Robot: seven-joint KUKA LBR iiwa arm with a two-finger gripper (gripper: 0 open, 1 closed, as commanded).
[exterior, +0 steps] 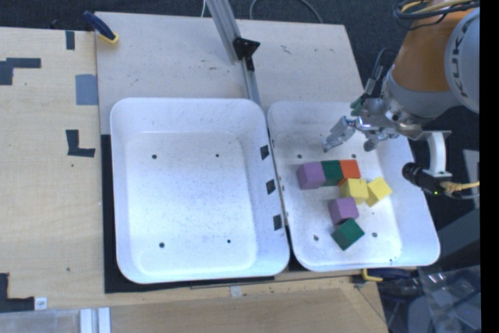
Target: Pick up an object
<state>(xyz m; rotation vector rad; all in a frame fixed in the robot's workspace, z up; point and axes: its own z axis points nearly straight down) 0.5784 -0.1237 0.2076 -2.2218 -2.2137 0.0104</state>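
Grey two-finger gripper [355, 135] above right shallow white bin [413, 246], fingers spread, gripping nothing.
Small blocks cluster mid-bin, below the gripper: purple cube [310, 175], green cube [348, 233]. Cubes: no evident long axis; cluster runs diagonally.

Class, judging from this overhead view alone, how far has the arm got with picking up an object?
Nothing looks picked yet: the small coloured cubes, such as the purple cube and dark green cube, lie in the right shallow white bin. The end effector hovers above them, holding nothing. Descent, grasp and lift remain.
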